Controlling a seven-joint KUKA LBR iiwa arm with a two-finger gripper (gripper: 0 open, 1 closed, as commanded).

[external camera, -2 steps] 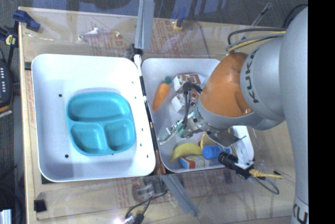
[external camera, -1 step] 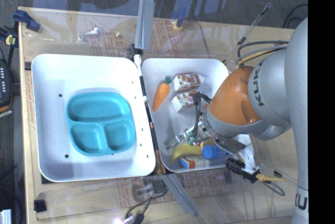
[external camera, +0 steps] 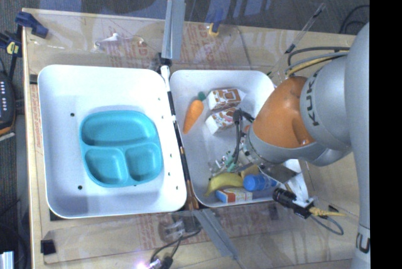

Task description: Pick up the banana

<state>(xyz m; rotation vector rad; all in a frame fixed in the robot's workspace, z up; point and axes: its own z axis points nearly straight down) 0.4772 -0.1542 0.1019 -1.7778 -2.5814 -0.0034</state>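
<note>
The gripper (external camera: 233,164) hung low in the right bin (external camera: 188,154), just above the banana (external camera: 225,182) at the near edge; whether it was gripping anything could not be told. This looked like the reach-and-grasp step, and the next move would call for settling squarely onto the banana, clear of the blue bottle (external camera: 256,183) and carton (external camera: 233,196) touching it. A carrot (external camera: 193,115) lay farther back. The left bin (external camera: 56,136) held a blue tray (external camera: 119,147); both bins sat on a wooden bench (external camera: 94,35).

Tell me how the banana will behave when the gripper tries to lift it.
The banana is curved and smooth, so it may pivot or slip between two fingers. It lies crowded against a blue bottle and a carton near the bin's wall, so neighbours will probably get nudged. It looks stiff, likely holding its shape.
</note>
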